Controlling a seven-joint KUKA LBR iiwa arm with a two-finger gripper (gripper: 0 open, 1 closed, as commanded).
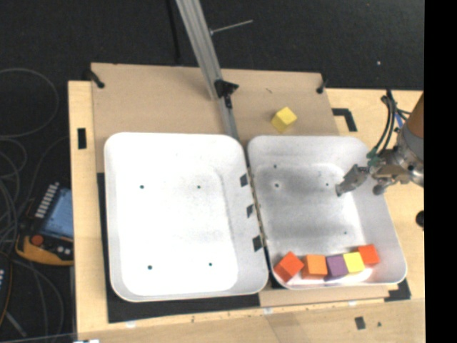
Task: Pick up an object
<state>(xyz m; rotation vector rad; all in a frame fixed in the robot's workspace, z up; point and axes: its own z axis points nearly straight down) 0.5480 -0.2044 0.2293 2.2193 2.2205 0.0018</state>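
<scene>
While five blocks sit in a row along the right bin's (371,213) near wall — red (289,265), orange (315,264), purple (335,265), yellow (354,262), red-orange (368,254) — the gripper (351,180) hangs over the bin's far right part, well apart from them. Whether it is spread or closed cannot be told. A yellow cube (283,118) lies on the bench (164,102) just beyond the bin's far wall.

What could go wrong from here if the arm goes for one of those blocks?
The blocks sit packed in a row against the right bin's near wall, touching each other, so a finger may find no gap or may nudge neighbours instead of gripping one. The gripper hangs well away from that row. The yellow block lies outside both bins on the bench, probably beyond an easy grasp.
</scene>
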